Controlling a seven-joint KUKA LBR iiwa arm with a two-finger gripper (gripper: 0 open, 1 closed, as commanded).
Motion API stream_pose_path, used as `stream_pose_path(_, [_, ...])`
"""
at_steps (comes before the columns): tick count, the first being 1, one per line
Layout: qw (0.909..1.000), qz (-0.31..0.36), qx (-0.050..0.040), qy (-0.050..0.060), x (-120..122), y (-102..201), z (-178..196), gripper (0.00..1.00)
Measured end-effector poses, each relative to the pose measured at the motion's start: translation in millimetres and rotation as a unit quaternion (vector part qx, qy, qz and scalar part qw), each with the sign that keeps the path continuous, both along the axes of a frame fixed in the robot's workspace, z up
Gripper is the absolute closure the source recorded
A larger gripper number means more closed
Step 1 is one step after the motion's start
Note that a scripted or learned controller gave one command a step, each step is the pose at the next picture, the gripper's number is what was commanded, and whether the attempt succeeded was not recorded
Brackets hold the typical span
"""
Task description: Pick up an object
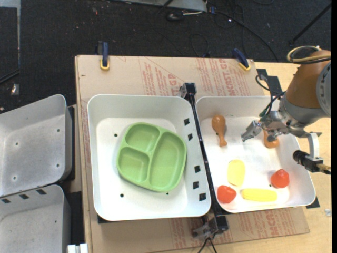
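My gripper (261, 130) hangs low over the upper right part of the right bin (303, 165), with the arm reaching in from the right. A small orange-brown object (271, 142) lies right at the gripper, partly hidden by it. A brown drumstick (219, 128) lies to the gripper's left. Nearer the front of the bin are a yellow oval piece (236, 172), a long yellow piece (258, 195), a red piece (226, 194) and a second red piece (280, 178).
The left bin (100, 157) holds a green divided plate (151, 156). A black clamped divider (199, 152) runs between the bins. Loose white lids (31, 141) lie off the bench to the left. Cables hang by the arm's wrist (310, 159).
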State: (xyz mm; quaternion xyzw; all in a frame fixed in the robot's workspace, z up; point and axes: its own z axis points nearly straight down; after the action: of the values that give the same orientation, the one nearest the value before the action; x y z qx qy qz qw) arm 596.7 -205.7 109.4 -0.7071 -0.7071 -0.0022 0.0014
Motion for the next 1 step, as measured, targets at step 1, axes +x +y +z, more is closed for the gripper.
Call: stream_pose_path(1, [1.0, 0.001, -0.002, -0.002, 1.1, -0.3, 11.8, 1.0])
